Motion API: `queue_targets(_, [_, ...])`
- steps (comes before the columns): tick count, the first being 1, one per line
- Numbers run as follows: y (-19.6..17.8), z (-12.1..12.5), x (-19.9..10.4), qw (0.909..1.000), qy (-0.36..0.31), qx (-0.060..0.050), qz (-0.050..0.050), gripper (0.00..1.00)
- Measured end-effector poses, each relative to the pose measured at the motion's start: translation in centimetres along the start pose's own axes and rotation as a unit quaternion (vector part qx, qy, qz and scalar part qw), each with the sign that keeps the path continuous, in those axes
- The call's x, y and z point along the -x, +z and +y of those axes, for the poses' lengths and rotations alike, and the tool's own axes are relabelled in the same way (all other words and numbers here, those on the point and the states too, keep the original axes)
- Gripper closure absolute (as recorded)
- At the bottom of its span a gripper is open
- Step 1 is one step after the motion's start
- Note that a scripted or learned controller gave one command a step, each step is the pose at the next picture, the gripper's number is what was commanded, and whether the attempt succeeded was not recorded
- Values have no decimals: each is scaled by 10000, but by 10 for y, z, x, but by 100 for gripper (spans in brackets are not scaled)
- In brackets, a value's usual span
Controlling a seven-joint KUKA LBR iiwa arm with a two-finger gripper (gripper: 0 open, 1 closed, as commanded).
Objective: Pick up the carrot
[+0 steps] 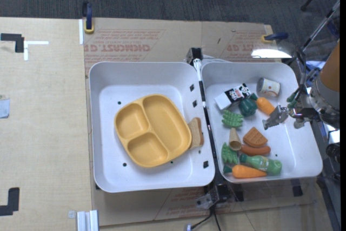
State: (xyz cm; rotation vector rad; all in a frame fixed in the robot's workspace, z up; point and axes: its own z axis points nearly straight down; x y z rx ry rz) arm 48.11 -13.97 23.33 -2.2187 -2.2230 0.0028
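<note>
The carrot [249, 172] is an orange toy lying flat near the front wall of the right bin [305, 157], just in front of a green bottle [263, 163]. A second, shorter orange piece [265, 105] lies further back next to a dark green toy [248, 107]. My gripper [286, 120] hovers over the right half of this bin, behind and to the right of the carrot and well apart from it. Its fingers [274, 118] are spread open with nothing between them.
The right bin also holds a black-and-white box [234, 94], a small can [268, 86], green leaves [232, 118], a cone [234, 139], an orange-brown wedge [255, 137] and a sausage [254, 150]. In the left bin lie a yellow divided plate [152, 130] and a bread slice [195, 132].
</note>
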Motion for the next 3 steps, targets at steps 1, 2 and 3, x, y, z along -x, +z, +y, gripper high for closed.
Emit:
queue_targets(1, [35,53,47,10000,96,9,-8,0])
queue_targets(2, [141,109,57,9997,247,11,-8,0])
queue_targets(3, [133,109,56,9997,249,5,-9,100])
